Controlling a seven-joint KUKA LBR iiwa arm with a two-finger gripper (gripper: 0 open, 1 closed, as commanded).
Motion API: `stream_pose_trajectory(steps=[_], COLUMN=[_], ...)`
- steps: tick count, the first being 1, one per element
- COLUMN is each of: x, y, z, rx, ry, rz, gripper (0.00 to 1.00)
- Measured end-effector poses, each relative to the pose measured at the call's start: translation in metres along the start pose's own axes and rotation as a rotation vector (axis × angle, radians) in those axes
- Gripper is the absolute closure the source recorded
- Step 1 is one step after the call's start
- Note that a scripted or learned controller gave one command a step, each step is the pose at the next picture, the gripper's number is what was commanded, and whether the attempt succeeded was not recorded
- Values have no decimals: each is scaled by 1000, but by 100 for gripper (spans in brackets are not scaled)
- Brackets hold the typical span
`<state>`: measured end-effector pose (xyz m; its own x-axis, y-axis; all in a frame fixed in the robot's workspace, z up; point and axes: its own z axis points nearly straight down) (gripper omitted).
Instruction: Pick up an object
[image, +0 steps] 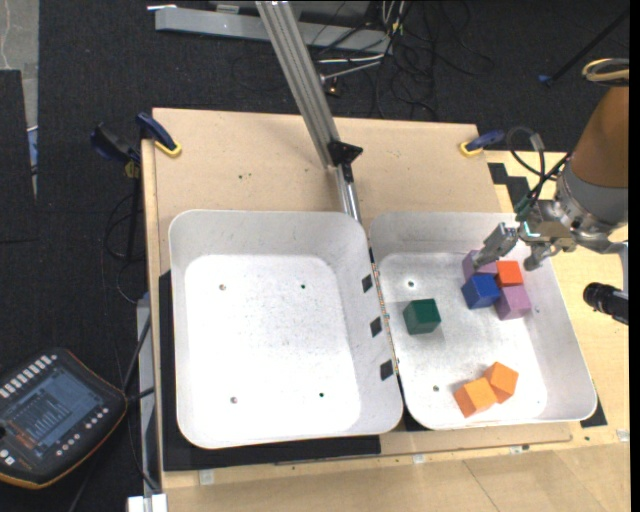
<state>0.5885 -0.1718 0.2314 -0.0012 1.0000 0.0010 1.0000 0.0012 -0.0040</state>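
Observation:
The right bin (560, 330) holds several small blocks. A green cube (422, 316) lies near its left side. A cluster sits at the upper right: a blue cube (481, 290), an orange block (510, 272), a purple block (514, 301) and another purple block (472, 263) partly hidden behind the fingers. Two orange blocks (485, 389) lie near the front. My gripper (518, 247) hangs just above the cluster at the bin's far right, its two fingers spread apart with nothing between them.
The left bin (265, 325) stands beside the right one. A metal pole (305, 85) slants down to the gap between the bins. Clamps (160, 135) sit at the bench's back corners. A teach pendant (50, 415) lies at the lower left.

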Motion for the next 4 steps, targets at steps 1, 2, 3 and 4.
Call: stream_pose_trajectory(steps=[1,2,3,4], x=[0,1,1,-1], y=[1,-6,-3,2], z=[-2,60,105,111], rx=[-4,2,-15,-25], ry=[-1,0,-5,-9], rz=[-1,2,2,2], gripper=[0,0,0,0])
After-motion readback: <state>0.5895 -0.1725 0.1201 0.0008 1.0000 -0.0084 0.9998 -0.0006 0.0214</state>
